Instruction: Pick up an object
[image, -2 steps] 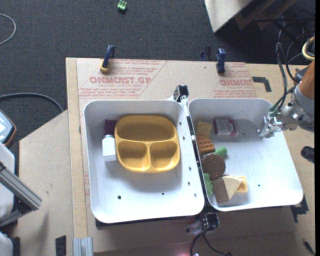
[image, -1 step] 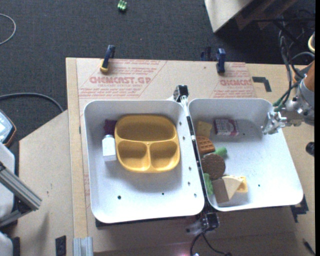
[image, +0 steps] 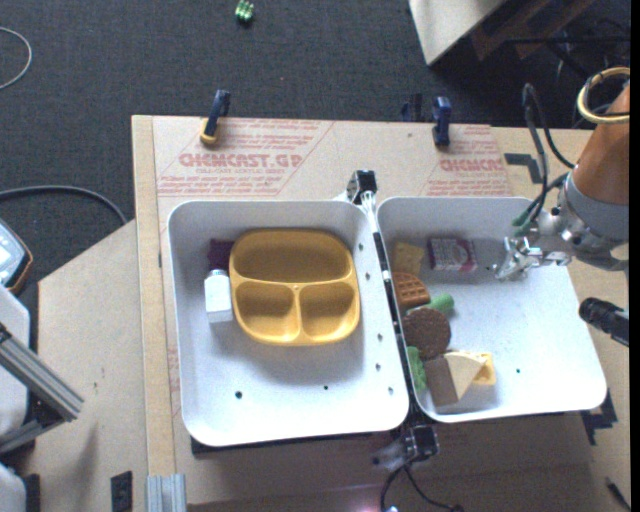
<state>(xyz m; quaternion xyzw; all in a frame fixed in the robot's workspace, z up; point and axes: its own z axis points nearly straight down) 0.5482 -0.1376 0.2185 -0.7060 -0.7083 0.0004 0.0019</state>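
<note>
My gripper (image: 516, 260) hangs over the back right part of the right bin (image: 545, 340), with nothing seen in it. Just to its left lies a small grey and red box (image: 451, 253). Along the bin's left side lie a pale yellow piece (image: 405, 257), a brown waffle (image: 410, 290), a green piece (image: 441, 301) and a round brown cookie (image: 428, 330). At the front left of the bin a yellow cheese wedge (image: 470, 370) rests beside a tan block (image: 440, 386) and another green piece (image: 416, 368).
The left bin (image: 290, 400) holds a yellow divided plate (image: 294, 285), a small white bottle (image: 217, 296) and a dark purple item (image: 220, 250) by its left wall. The right bin's floor is bare on the right, under the arm. Clamps (image: 214, 116) hold the board's far edge.
</note>
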